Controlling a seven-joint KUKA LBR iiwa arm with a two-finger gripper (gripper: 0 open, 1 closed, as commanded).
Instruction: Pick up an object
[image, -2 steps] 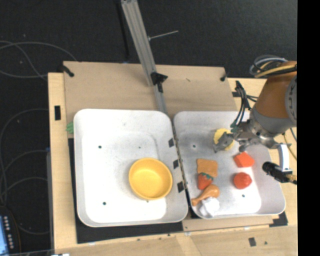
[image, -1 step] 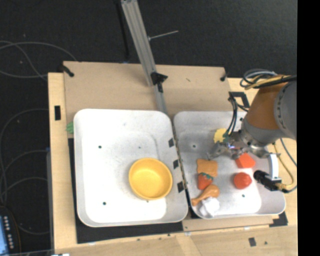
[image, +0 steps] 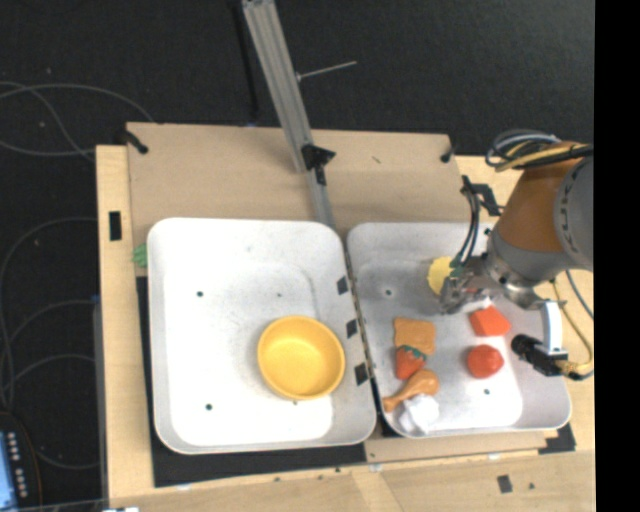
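Note:
My gripper (image: 458, 292) hangs low in the right bin (image: 380, 250), right beside a small yellow object (image: 439, 273) at the bin's middle. The arm's orange band sits above it on the right. An orange-red block (image: 489, 322) lies just right of the gripper and a red round piece (image: 484, 361) lies below that. A tan bread-like slice (image: 414, 333), a red and orange piece (image: 408, 361), an orange chicken-leg shape (image: 418, 385) and a white piece (image: 420, 412) lie toward the bin's front.
A yellow bowl (image: 300, 357) sits in the left bin (image: 200, 260), near its front right. A slanted metal pole (image: 285, 90) rises behind the bins. Cables and a black fitting (image: 540, 355) hang off the arm at the right.

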